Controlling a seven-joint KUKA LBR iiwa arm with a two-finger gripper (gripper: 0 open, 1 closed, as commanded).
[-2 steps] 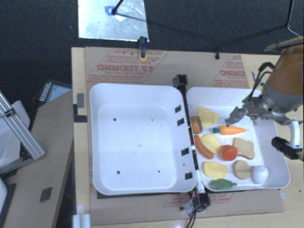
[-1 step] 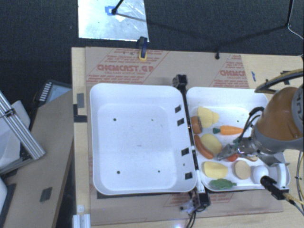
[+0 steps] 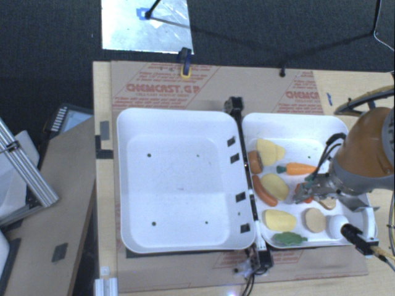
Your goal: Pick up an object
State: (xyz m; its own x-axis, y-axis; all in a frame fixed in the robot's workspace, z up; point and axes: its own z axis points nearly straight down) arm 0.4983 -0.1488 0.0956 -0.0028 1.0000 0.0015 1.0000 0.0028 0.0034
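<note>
White plastic bins sit side by side on the counter [image 3: 154, 82]. Left bin [image 3: 179, 180] has just bare floor w/ a few small dark dots. Right bin [image 3: 290, 125] carries the toy food: a carrot [image 3: 300, 169] lying across near the middle, a pale yellow piece [image 3: 269, 149] above-left of it, another yellow piece [image 3: 275, 186] below that, and a red-brown sausage [image 3: 265, 194] running diagonally along its left side. A second reddish piece [image 3: 254, 161] lies close to the divider. Lower down: a yellow slice [image 3: 279, 219], a tan round piece [image 3: 315, 220], a white egg-like obj [image 3: 336, 226] near the right wall, and a green leafy piece [image 3: 288, 239] at the bottom edge.

Arm [image 3: 367, 153] comes in from the right, orange band visible above the wrist. Claw [image 3: 307, 192] is low over the right bin, just below the carrot's tip and right of the yellow piece, above the tan round. Can't tell if its fingers are apart or together — too dark and small. Nothing clearly seen between them.
</note>
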